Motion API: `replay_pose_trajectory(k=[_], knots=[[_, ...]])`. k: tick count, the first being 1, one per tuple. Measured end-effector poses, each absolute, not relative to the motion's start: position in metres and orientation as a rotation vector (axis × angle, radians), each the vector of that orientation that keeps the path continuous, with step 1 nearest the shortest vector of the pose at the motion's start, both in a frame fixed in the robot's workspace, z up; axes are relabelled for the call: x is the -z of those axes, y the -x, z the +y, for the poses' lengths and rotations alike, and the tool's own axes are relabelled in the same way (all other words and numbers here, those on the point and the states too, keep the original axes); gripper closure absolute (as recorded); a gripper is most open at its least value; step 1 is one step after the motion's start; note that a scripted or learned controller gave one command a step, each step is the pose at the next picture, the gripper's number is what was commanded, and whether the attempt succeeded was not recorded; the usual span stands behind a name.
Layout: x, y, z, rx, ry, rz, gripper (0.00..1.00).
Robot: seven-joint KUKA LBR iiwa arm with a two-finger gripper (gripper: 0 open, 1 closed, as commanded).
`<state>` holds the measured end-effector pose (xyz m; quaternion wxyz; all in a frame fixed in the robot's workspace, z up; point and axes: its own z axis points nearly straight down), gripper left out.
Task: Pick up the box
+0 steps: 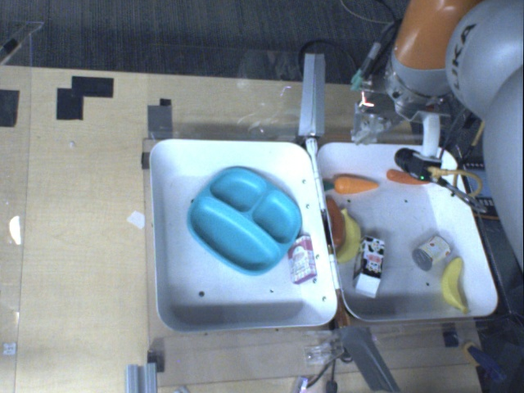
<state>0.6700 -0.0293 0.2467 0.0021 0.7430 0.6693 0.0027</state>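
Pincer (pixel 372 125) state can't tell, hovers at bin's far rim; should descend square over box (pixel 370 265), avoiding banana (pixel 350 234).

Grey arm (pixel 491 47) with orange band (pixel 434 15), dark lettering.

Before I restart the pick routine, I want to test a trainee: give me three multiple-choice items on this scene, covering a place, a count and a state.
1. The blue divided plate lies in:
A. the left bin
B. the right bin
C. the bench

2. Bananas in the right bin:
A. none
B. two
C. five

3. The black-and-white box:
A. hangs in the air
B. rests on the bin floor
C. sits on the plate

Answers: 1 A, the plate fills the left bin. 2 B, one banana by the divider, another banana near the right corner. 3 B, it lies flat, away from the gripper.
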Motion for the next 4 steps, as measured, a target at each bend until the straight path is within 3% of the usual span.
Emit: replay_pose_trajectory(k=[1, 3, 4], knots=[[-0.311, -0.67, -0.01, -0.009, -1.924, 2.475, 1.0], [-0.273, -0.669, 0.143, -0.008, -1.738, 2.613, 1.0], [-0.265, -0.658, 0.225, -0.01, -1.785, 2.581, 1.0]])
